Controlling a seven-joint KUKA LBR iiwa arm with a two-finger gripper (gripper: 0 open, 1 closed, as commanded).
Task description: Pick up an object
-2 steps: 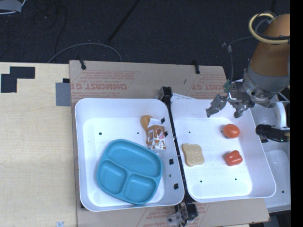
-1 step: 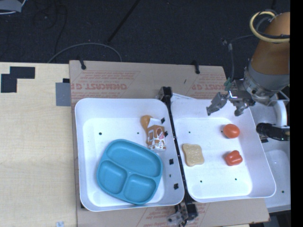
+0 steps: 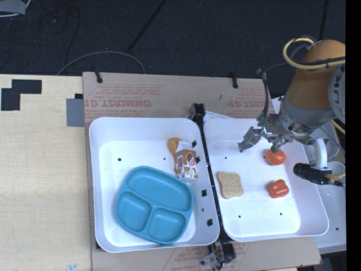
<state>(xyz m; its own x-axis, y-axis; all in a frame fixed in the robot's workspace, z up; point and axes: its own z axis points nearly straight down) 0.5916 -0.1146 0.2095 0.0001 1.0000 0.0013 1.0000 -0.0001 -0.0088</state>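
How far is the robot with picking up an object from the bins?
Nothing looks lifted yet. The pincer is over the right bin, one finger just above a red tomato-like piece, with nothing between its fingers. A second red piece and the toast slice lie on the bin floor. Closing on an object and lifting remain.

We count 2 white bins: left bin (image 3: 104,151), right bin (image 3: 316,219). Left bin contents, 3 items: 1 blue tray (image 3: 153,204) w/ 3 compartments, 1 small printed packet (image 3: 185,165), 1 brown-orange item (image 3: 174,145) just behind the packet. Right bin contents, 3 items: 2 red-orange items, one nearer the back (image 3: 275,157), one nearer the front (image 3: 278,189), plus 1 toast slice (image 3: 230,184). Total 6 loose objs. across both bins. 1 arm (image 3: 313,78), 1 gripper (image 3: 264,141).
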